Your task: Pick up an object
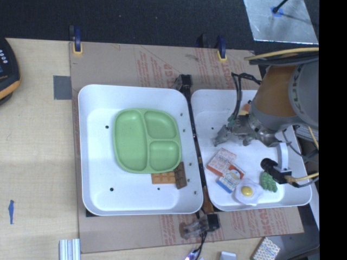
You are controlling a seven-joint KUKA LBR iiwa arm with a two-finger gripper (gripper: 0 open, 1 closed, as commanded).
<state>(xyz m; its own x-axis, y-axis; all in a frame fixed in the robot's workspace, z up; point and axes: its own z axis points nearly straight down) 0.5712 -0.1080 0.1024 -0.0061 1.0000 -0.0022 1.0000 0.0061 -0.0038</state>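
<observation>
left bin (87, 145): holds a green plate (146, 140) with three wells, lying flat in the middle.
blocks: brown block (180, 175) and orange block (161, 179) touch the plate's near edge; the two touch each other.
right bin (210, 118): my side; all the small stuff sits in its near half.
claw (221, 137): low over the right bin's left-middle, on bare floor, nothing seen in it. Apart or together: cannot tell, too small and grey on white.
packet (223, 161): red and white, flat, just below my claw in the view. Closest thing, so my likely target.
blue item (226, 183): touches the packet's near corner.
egg (247, 191): toy fried egg, just beside the blue item, near the bin's front wall.
green toy (268, 181): just right of the egg.
arm (276, 99): comes in from the right over the bin's far half.
step: judging by this, reaching, nothing grasped.
risk 1: I close on bare floor, since the claw sits beside the packet and not over it.
risk 2: the packet lies flat, so I may slide over it or only shove it.
risk 3: the packet, blue item and egg are crowded; a push on one moves the rest toward the front wall.
</observation>
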